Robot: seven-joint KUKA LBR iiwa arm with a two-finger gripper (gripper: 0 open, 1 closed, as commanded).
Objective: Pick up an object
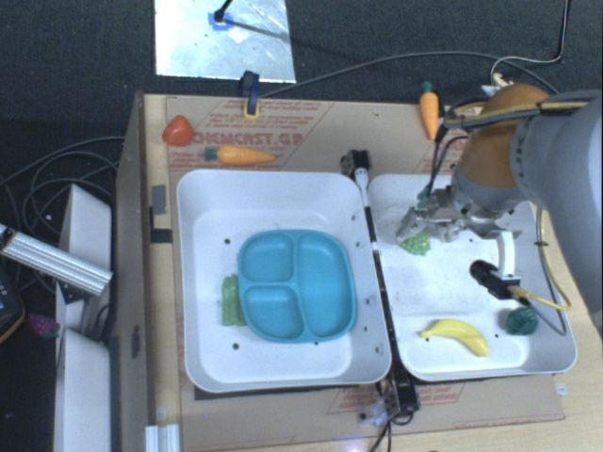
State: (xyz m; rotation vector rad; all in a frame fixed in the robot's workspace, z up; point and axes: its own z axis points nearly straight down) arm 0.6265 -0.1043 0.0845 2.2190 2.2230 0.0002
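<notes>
Gripper [421, 220] sits low in the right bin [556, 351], upper-left corner, tips right at a small green lump [415, 245], maybe a broccoli toy. Can't tell gripper state, too blurred. Lump is just below-left of the tips, touching or nearly. It's roundish, no clear long axis or heading. Other options: banana [456, 335] near the front wall, long axis running left-right, well apart from gripper; dark teal thing [520, 321] at front right.

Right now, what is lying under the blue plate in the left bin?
A green object sticks out from under the left edge of the blue plate. The rest of it is covered, so I cannot tell what it is or how far it reaches.
</notes>
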